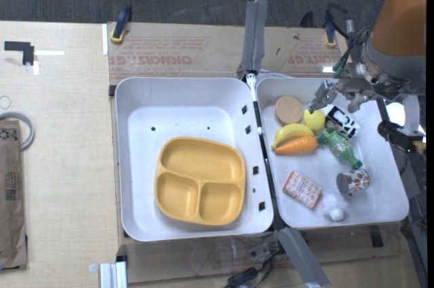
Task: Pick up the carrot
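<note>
Carrot (296, 145): lies in the right bin (386, 209), toward ten o'clock, touching the banana (290, 133) above it. Likely light, rigid, smooth plastic; you should grip mid-body across its width. Orange, tapered, tip pointing left. Gripper (324, 98) hovers at one o'clock from it, jaws slightly apart, holding nothing.

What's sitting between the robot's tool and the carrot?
In the camera view, a small yellow lemon-like fruit and a yellow banana lie between the tool and the orange carrot.
</note>
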`<action>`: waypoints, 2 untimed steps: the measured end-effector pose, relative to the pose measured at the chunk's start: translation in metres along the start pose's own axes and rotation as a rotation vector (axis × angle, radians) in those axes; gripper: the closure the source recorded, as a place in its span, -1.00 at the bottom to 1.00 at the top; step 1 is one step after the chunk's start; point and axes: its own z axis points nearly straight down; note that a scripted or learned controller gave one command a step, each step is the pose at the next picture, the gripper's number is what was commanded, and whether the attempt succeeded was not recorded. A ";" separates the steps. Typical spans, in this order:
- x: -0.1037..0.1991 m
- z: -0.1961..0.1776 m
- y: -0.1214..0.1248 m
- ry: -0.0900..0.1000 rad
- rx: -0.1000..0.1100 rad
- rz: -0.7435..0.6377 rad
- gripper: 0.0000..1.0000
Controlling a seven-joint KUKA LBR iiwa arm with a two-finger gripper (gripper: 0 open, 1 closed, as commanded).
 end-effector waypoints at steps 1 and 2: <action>0.034 0.049 -0.009 0.000 -0.001 -0.491 -1.00; 0.068 0.053 -0.107 0.000 -0.001 -0.347 -1.00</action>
